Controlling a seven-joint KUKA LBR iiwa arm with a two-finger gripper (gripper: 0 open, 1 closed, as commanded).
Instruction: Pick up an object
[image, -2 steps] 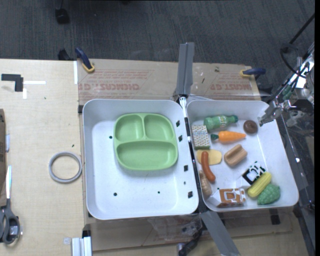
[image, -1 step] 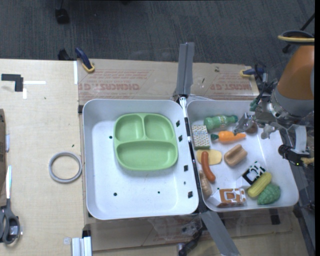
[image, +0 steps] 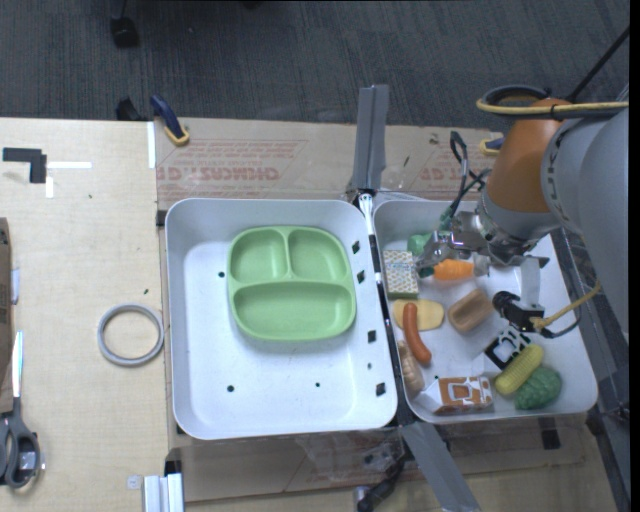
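Lying just below the gripper in the right bin, an orange carrot-like piece sits apart from its tip. Whether the fingers are spread or closed cannot be told. Further out lie a brown block, a red sausage and a yellow corn. Far to the gripper's left, the left bin bears a green divided plate.

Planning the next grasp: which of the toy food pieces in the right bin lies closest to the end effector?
The small orange carrot-like toy, directly beside the end effector near the bin's far side. The red sausage, yellow corn and green bumpy piece lie nearer the front.
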